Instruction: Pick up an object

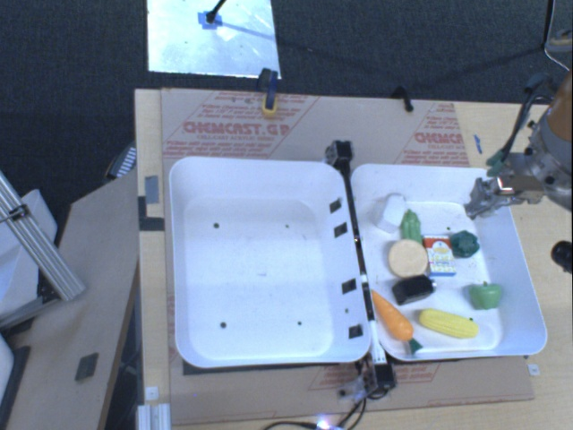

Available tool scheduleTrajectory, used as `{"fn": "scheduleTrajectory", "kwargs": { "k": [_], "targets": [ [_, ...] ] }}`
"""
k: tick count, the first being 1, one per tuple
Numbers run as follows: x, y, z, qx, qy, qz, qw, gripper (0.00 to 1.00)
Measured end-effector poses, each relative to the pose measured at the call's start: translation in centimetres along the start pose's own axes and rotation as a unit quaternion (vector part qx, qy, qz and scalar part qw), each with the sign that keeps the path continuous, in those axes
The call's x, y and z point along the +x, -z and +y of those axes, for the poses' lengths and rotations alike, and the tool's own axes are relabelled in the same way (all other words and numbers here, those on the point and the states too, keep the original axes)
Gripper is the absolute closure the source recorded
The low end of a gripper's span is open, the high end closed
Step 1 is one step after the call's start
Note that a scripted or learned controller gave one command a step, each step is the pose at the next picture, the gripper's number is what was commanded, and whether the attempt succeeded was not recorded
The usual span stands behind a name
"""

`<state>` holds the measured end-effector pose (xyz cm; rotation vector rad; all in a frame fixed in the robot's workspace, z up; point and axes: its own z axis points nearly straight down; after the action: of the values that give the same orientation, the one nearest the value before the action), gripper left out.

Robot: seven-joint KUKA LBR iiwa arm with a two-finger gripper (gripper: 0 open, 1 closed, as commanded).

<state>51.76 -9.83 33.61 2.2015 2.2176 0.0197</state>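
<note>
The right bin (pixel 528 316) holds several small objects: a white block (pixel 392 210), a green vegetable (pixel 411 225), a tan round disc (pixel 407 258), a small red and white carton (pixel 439 254), a dark green lump (pixel 465 243), a black block (pixel 413 288), a green pepper (pixel 484 295), a yellow corn cob (pixel 448 323) and an orange carrot (pixel 392 316). My gripper (pixel 483 197) hangs over the bin's far right rim, above and to the right of the dark green lump. Nothing shows between its fingers.
The left bin (pixel 192 186) stands beside the right one, with black clips along the shared divider (pixel 351 258). A cardboard sheet (pixel 233 124) lies under both bins. A shiny metal plate (pixel 210 25) lies beyond the bench at the back.
</note>
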Motion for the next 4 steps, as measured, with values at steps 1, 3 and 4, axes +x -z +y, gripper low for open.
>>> {"fn": "scheduleTrajectory", "kwargs": {
  "k": [1, 3, 4],
  "targets": [
    [4.9, 20.8, -0.7, 0.001, 0.001, 0.001, 1.0, 1.0],
    [9.9, 9.5, -0.7, 0.008, 0.001, 0.001, 1.0, 1.0],
    [13.5, 12.6, 0.5, 0.008, 0.0, 0.002, 1.0, 1.0]
  ]
}}
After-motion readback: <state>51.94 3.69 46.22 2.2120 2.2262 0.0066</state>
